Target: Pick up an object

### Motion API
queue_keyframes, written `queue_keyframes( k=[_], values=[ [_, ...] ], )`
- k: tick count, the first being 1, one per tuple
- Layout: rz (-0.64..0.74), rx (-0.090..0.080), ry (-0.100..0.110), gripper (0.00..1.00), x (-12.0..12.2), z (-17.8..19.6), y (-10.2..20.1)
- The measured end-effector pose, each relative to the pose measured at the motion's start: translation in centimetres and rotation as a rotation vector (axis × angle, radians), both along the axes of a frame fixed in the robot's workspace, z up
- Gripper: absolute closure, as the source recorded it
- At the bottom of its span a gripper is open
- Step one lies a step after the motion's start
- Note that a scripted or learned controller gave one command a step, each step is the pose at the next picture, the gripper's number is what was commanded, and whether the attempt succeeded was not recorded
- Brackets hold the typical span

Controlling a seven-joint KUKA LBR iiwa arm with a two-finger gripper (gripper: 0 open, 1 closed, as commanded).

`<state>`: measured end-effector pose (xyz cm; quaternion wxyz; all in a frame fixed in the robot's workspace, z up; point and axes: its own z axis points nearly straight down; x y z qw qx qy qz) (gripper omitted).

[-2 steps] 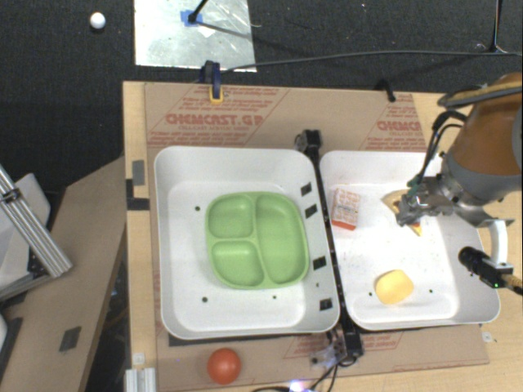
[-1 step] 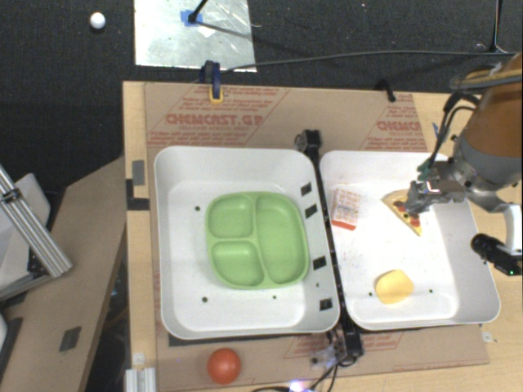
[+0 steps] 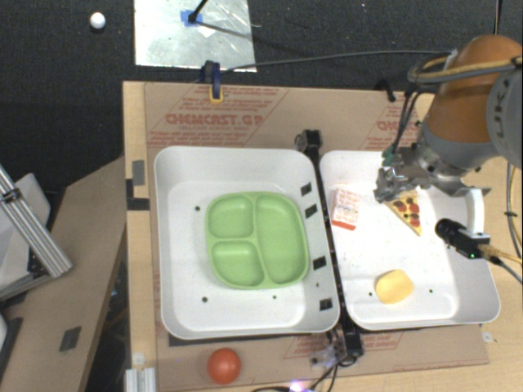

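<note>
pizza slice [image 3: 407, 211]: toy wedge, yellow-orange with red dots, flat in the right bin's upper middle, tip pointing down-right, crust end tucked right under the gripper
card [image 3: 346, 207]: small white packet, red print, flat near the right bin's left wall
yellow lump [image 3: 394, 286]: roundish, pale yellow, sitting low in the right bin

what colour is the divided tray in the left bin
Light green, seen plainly in the camera view: the three-compartment plastic tray.

A tan cardboard sheet [image 3: 214, 117] printed with red lettering covers the bench. Behind it spreads black cloth [image 3: 65, 80], with a crinkled silver sheet [image 3: 192, 23] lying on it. Left of the cardboard stands an aluminium rail [image 3: 33, 231].
</note>
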<state>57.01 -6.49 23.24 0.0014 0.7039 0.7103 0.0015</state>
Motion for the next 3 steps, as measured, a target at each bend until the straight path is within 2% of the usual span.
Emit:
queue_keyframes(
  k=[1, 2, 3],
  values=[
    [0.001, 0.001, 0.001, 1.00, 2.7, -0.2, 4.9],
    [0.000, 0.001, 0.002, 1.00, 4.2, -1.4, 10.1],
    [0.000, 0.002, 0.002, 1.00, 4.7, -1.7, 14.9]
  ],
)
